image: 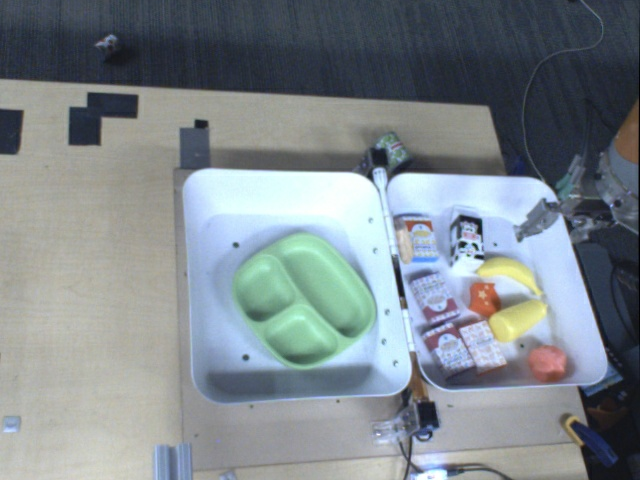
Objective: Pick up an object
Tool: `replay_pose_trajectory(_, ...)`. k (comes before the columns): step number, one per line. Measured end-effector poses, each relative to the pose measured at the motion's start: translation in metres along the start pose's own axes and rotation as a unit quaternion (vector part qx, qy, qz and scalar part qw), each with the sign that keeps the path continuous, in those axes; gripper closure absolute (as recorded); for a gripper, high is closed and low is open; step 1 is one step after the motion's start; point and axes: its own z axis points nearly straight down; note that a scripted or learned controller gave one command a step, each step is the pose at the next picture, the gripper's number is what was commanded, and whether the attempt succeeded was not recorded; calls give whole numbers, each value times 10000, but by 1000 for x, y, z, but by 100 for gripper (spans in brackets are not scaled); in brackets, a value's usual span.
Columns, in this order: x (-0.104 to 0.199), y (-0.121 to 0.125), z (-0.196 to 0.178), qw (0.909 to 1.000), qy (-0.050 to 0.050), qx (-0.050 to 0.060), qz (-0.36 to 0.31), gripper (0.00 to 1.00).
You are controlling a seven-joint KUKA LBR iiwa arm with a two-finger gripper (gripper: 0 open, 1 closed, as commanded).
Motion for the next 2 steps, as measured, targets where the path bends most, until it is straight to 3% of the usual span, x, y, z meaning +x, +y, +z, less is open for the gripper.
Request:
replay_pose_trajectory(1, 1, 6, 106, 10000, -1, -13, -5, 0)
replay_pose_trajectory(2, 67, -46, 121, 10000, 5, -22, 0, 0)
